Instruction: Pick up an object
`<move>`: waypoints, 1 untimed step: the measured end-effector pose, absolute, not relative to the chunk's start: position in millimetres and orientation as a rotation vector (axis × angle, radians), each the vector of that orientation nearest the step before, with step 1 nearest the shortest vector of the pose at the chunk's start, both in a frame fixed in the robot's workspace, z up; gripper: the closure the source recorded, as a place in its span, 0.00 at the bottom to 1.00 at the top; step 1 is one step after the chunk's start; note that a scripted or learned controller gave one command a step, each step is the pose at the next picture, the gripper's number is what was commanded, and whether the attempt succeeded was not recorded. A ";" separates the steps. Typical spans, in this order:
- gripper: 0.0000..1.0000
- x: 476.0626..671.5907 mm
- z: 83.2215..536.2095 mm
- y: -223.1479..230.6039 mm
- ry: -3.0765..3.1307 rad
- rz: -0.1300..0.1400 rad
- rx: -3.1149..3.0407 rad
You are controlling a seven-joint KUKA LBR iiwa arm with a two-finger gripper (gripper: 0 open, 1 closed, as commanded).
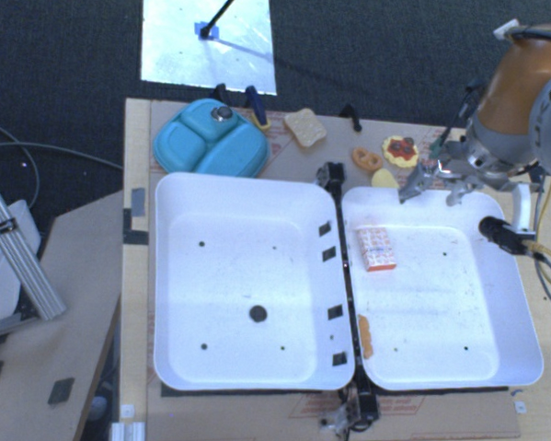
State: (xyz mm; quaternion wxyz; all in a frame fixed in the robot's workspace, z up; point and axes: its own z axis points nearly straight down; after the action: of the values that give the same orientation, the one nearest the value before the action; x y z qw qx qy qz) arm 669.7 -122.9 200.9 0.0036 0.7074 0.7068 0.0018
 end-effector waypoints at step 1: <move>0.00 628.1 135.8 -213.2 2.213 -0.007 2.231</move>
State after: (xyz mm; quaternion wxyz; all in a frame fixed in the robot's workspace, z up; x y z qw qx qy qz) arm 628.1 -213.2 135.8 -0.0004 0.7099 0.7043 -0.0023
